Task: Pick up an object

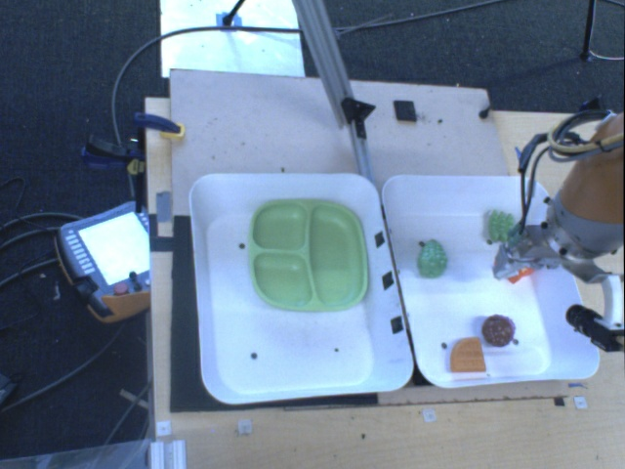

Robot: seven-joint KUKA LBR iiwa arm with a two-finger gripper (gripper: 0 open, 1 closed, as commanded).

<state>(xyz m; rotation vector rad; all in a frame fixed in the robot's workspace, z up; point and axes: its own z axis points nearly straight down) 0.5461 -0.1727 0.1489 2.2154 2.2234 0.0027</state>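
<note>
My gripper (512, 264) is low over the right side of the right bin (459, 201), reaching in from the right. A small orange-red piece (525, 276) shows just beneath it, partly hidden by it. A pale green knobbly object (502, 226) lies just behind the gripper. A darker green knobbly object (432, 259) sits to its left, near the bin's middle. Toward the front lie a dark brown round object (498, 330) and an orange block (468, 356).
The left bin (225, 350) holds a green divided plate (309, 254). A grey pole (327, 52) slants across the back board to the gap between the bins. A handheld pendant (107, 257) and cables lie on the floor to the left.
</note>
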